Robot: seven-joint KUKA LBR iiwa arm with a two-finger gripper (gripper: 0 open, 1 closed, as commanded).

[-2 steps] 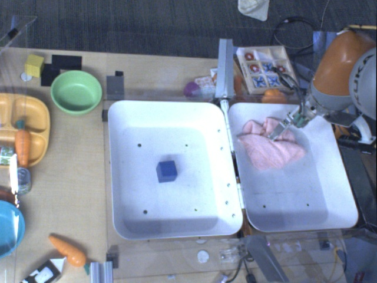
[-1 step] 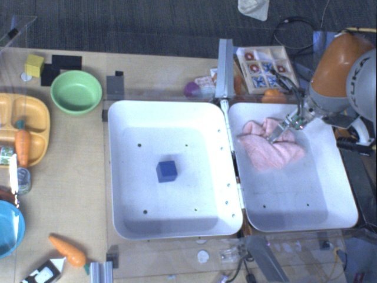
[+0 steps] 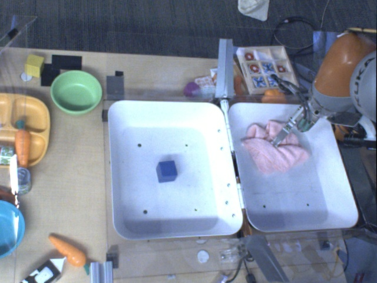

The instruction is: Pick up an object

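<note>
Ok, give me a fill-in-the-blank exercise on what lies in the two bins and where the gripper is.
1. The blue cube lies in the ____ bin as the camera shows it.
2. The crumpled cloth in the right bin is ____ in colour.
3. The gripper is down at the ____.
4. The round bowl beside the bins is ____.

Missing words: left; pink; cloth; green

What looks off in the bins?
Little: the pink cloth lies crumpled in the right bin, with the gripper at its upper edge. The blue cube sits squarely in the left bin.
</note>
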